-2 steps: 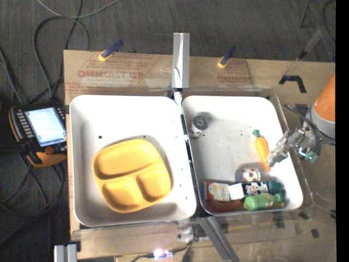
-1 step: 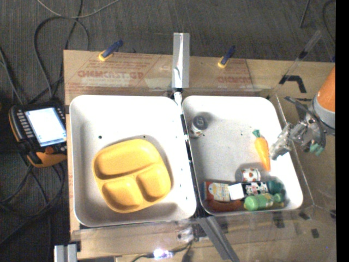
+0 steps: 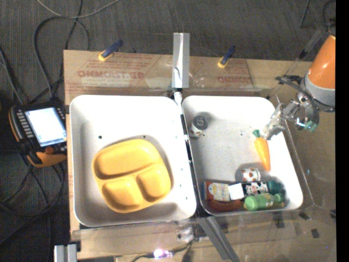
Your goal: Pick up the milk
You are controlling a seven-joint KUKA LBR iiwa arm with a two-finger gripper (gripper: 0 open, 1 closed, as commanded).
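Milk (image 3: 254, 189) hemmed by carrot (image 3: 263, 152), green bottle (image 3: 263, 201).

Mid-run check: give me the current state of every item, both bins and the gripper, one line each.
Gripper: over the right bin's far right corner, above the carrot's top; nothing seen in it.
Carrot: lying flat, right bin.
Milk carton: on its side along the near wall, not picked.
Green bottle: lying down, near corner.
Small can: upright, far left of right bin.
Yellow divided plate: flat in left bin, compartments bare.
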